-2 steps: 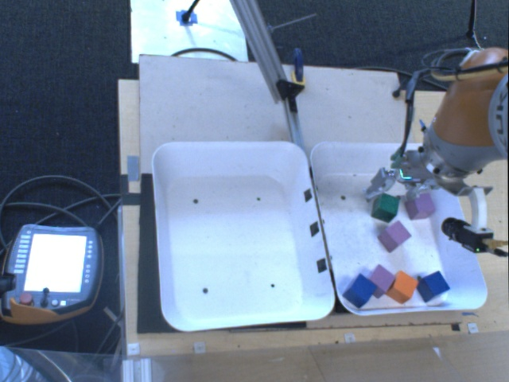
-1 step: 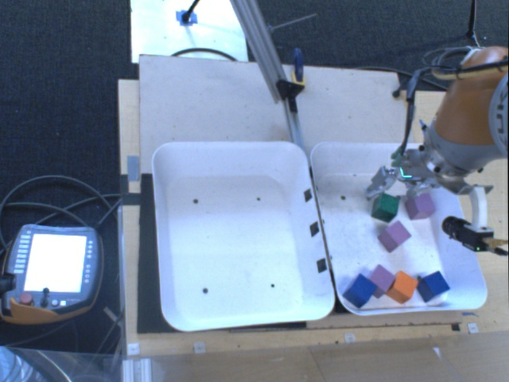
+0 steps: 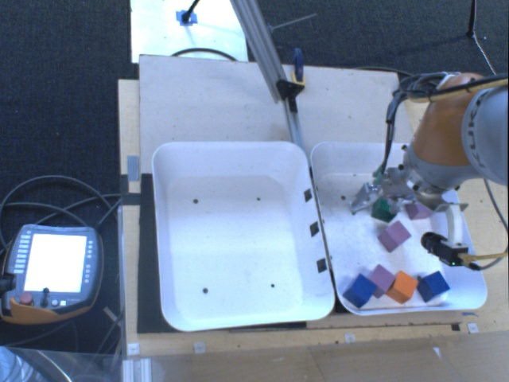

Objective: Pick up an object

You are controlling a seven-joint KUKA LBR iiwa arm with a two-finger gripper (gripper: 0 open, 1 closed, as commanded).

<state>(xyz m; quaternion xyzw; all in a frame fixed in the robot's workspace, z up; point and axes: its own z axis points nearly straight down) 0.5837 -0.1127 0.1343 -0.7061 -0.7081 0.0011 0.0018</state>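
My gripper (image 3: 380,203) hovers over a small dark green block (image 3: 384,210) in the right white bin (image 3: 334,213); jaws' state unclear. Neighbouring purple cube (image 3: 394,235) could get knocked.

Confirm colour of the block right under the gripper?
Dark green block, seen in the camera view, just below the gripper.

Pale wooden bench (image 3: 215,94), a light board laid across its top. Two shallow white bins sit side by side: left bin (image 3: 171,165), right bin (image 3: 334,156), rims touching.
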